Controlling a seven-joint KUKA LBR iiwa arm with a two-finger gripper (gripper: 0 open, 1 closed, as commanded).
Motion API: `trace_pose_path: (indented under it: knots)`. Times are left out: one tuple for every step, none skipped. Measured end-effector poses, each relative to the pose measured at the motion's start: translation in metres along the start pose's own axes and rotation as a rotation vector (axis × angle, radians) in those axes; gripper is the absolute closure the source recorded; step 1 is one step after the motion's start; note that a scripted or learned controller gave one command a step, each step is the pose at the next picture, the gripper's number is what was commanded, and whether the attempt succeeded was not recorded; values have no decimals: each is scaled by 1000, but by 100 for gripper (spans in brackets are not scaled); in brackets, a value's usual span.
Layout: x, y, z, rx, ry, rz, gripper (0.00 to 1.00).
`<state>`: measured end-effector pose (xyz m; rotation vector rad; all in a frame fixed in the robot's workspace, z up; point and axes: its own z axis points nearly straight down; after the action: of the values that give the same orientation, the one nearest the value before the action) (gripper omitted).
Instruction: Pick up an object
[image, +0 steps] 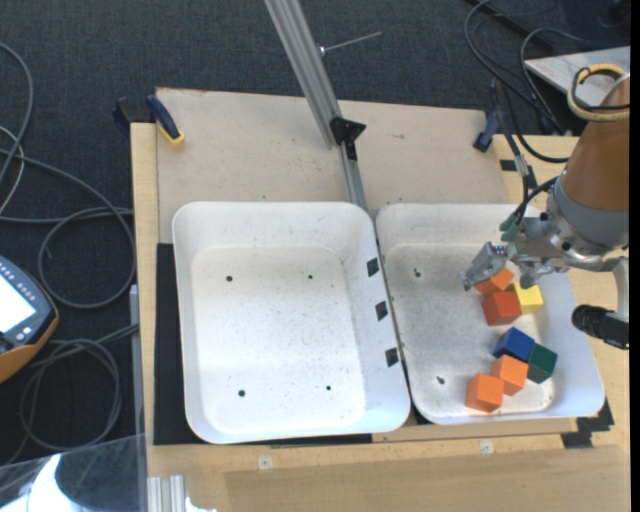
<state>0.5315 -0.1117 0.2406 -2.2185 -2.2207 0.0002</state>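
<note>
In the right bin (430, 395), toward its right wall, the blocks lie in two loose groups, and the gripper (497, 268) stands over the far group. That group holds a red block (501, 306), a yellow block (529, 296) touching its right side, and an orange block (497, 283) partly hidden under the gripper's metal. The near group, well clear of the tool, holds a blue block (517, 342), a green block (541, 360) and two further orange blocks, one (511, 372) just far of the other (485, 391). Jaw state: cannot be told; the fingertips merge with the blocks beneath them, and nothing is seen gripped. The relation that governs the coming move is this: the partly hidden orange block lies almost straight below the tool, and the red block lies just near of it, touching or nearly so. In my judgement a straight descent suits the orange block, a slight shift toward the near side the red one. The red block is close to a cube, with no marked long axis; its edges sit slightly askew to the bin walls. Crowding by the yellow neighbour is the likely hazard. The left bin (200, 300) plays no part.
</note>
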Motion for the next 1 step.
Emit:
trace_pose_path:
  knots:
    - [0,0,0,-1,0,1,0]
